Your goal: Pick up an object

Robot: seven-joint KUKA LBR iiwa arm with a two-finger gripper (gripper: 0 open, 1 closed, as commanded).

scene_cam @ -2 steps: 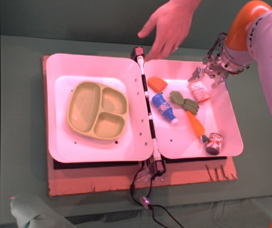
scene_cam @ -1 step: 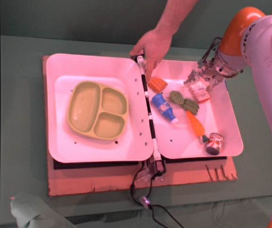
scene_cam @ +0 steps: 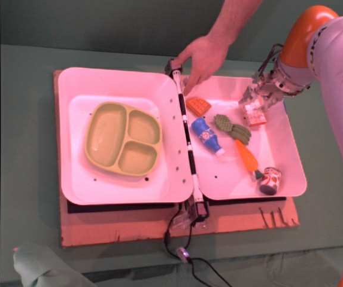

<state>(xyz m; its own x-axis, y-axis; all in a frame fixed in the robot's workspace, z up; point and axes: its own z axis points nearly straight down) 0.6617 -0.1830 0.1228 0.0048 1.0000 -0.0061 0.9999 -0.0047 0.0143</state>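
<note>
My gripper (scene_cam: 257,102) hangs over the back right part of the right bin (scene_cam: 291,160). A small red and white carton (scene_cam: 255,117) lies directly under its tip, touching or nearly touching it. Left of the carton lies an orange waffle piece (scene_cam: 199,106). A blue bottle (scene_cam: 207,134) lies near the bin's middle. Beside it is a toy carrot (scene_cam: 247,153) with a green top (scene_cam: 231,126). A small red and white can (scene_cam: 270,181) rests in the front right corner.
A person's hand (scene_cam: 204,58) reaches in from the back, resting over the divider (scene_cam: 186,130) between the bins. The left bin (scene_cam: 75,184) holds a green divided plate (scene_cam: 123,138). Cables (scene_cam: 186,253) trail off the bench's front edge.
</note>
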